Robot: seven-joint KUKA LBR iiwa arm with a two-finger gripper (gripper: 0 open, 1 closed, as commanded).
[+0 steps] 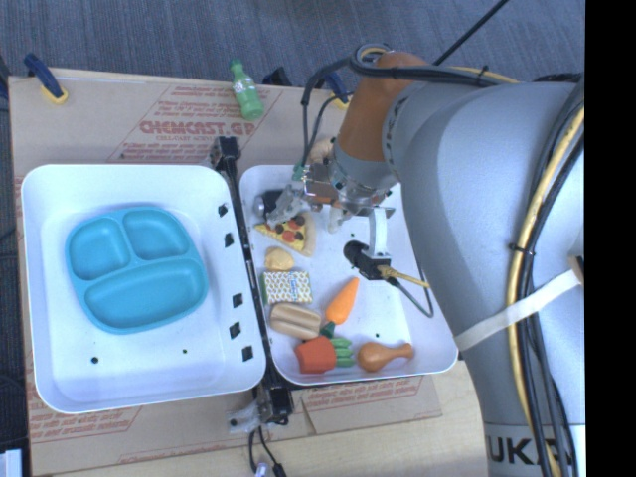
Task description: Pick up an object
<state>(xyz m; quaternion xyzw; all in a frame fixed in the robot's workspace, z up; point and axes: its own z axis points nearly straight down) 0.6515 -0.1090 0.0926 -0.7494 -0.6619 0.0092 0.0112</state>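
Seemingly unfinished; the gripper (pixel 298 199) hangs low over the pizza slice (pixel 289 233) at the right bin's (pixel 417 351) far end; whether its jaws grip anything, I cannot tell

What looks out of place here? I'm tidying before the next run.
A small green bottle lies tipped on the cardboard behind the bins, outside both. The other toys sit in the right bin.
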